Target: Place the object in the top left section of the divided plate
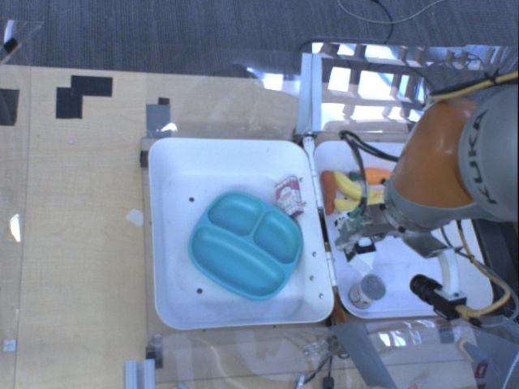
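A blue divided plate [246, 243] lies tilted in the middle of the left bin [174, 185]. A small red and white packet [289, 195] rests just beyond the plate's upper right rim. My gripper [351, 238] hangs low over the left side of the right bin [405, 302], below a yellow banana [347, 186], a red piece [328, 190] and an orange piece [376, 174]. The arm's bulk hides much of that bin.
A small round jar [366, 289] stands near the front of the right bin. The wall between the two bins [322, 233] runs just left of the gripper. Black cables [442, 298] trail at the right, and a metal frame [389, 63] stands behind the right bin.
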Available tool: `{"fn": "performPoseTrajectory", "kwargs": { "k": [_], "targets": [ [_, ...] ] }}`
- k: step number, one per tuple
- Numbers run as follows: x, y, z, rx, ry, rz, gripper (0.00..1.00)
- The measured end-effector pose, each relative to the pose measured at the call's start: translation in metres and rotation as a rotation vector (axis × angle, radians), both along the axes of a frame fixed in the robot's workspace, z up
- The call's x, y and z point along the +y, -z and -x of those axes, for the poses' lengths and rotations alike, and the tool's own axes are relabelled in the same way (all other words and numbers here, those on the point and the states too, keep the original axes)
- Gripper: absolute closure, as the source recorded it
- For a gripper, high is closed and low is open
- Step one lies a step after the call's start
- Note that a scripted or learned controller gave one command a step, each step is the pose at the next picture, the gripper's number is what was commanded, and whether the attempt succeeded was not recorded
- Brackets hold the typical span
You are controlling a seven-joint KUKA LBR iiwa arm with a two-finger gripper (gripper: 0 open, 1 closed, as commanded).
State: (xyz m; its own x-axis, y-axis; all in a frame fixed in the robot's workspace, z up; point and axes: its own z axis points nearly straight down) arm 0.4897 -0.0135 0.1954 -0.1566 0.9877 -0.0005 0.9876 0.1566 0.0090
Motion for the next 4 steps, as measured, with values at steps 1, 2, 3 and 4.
{"fn": "performPoseTrajectory", "kwargs": {
  "k": [1, 2, 3, 4],
  "targets": [
    [0.045, 0.011, 0.002, 0.007, -0.102, 0.001, 1.0],
    [-0.032, -0.064, 0.001, 0.002, -0.171, 0.003, 1.0],
    [0.079, 0.012, 0.003, 0.008, 0.031, 0.001, 1.0],
    [0.146, -0.085, -0.004, 0.004, -0.046, 0.0, 1.0]
  ]
}}
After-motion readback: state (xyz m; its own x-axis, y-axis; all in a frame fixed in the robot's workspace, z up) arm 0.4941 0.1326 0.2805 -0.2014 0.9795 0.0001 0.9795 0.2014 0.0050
